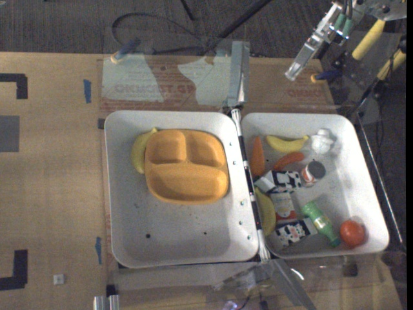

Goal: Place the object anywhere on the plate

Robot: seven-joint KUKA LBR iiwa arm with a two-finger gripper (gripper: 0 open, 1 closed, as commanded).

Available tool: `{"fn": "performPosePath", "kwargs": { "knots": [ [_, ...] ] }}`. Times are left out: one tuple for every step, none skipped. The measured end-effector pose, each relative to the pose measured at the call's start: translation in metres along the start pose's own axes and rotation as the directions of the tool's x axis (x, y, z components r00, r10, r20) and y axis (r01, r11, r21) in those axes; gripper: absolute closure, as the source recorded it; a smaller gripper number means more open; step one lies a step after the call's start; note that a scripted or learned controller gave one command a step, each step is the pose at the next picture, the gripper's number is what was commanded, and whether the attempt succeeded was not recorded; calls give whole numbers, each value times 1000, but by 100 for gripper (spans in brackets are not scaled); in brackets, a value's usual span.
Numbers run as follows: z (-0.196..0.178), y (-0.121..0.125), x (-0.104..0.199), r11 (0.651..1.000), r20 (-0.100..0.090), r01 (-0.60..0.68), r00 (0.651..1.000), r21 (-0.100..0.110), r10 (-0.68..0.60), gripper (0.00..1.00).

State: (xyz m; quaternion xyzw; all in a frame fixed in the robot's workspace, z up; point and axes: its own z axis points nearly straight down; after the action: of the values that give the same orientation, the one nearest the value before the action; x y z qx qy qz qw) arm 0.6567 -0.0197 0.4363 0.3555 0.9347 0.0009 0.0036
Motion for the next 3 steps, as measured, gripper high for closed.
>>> {"fn": "performPosePath", "kwargs": {
  "knots": [
    [40, 5, 21, 1000, -3, 12, 1000, 2, -12, 0],
    [-1, -76, -52, 976, 3, 216, 976, 0, -216, 0],
    [-1, -76, -51, 976, 2, 217, 976, 0, -217, 0]
  ]
}}
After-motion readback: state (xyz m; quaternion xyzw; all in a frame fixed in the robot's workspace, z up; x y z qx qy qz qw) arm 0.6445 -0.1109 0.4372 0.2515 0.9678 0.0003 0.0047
